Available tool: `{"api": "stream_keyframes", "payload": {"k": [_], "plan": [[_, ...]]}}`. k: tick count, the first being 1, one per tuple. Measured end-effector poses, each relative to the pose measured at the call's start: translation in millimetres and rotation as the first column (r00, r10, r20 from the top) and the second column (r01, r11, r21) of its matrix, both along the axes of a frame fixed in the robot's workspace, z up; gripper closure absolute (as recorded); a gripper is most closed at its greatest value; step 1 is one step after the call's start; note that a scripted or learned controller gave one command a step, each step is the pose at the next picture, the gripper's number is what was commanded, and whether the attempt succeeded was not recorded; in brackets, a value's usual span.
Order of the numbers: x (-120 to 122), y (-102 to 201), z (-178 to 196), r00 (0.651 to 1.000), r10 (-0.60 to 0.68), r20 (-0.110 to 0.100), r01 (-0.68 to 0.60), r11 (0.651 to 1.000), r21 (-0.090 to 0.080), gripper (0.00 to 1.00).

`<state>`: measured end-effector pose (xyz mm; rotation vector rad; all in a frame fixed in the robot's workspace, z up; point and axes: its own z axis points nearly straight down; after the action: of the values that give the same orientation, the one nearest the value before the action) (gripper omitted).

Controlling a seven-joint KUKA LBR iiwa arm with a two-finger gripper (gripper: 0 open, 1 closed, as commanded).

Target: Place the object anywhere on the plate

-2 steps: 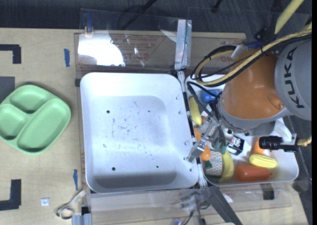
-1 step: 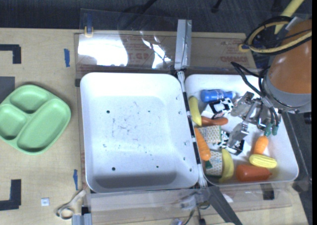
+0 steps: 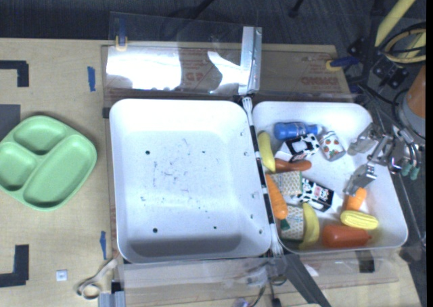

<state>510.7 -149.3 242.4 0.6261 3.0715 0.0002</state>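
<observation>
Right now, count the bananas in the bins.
2. One banana lies against the right bin's left wall; the other banana lies near its front edge. More may be buried.

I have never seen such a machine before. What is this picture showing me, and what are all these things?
This is one camera fixed above a workbench, looking down at a slant. Two shallow white bins sit side by side: the left bin and the right bin. The right one holds toy food and small items, such as a blue bottle, a banana, a carrot and a corn cob. The grey metal thing at the right is a robot arm; its gripper hangs low over those toys. I cannot tell whether it holds anything. On the far left, outside the bins, lies a green divided plate, where one object should go.
</observation>
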Motion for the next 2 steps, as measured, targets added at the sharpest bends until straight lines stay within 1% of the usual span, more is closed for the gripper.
{"api": "stream_keyframes", "payload": {"k": [1, 2], "plan": [[2.0, 0.7, 11.0, 1.0, 0.0, 0.008, 0.0, 1.0, 0.001, 1.0], [7.6, 66.4, 3.3, 0.973, 0.23, -0.003, -0.23, 0.973, 0.001, 1.0]]}}
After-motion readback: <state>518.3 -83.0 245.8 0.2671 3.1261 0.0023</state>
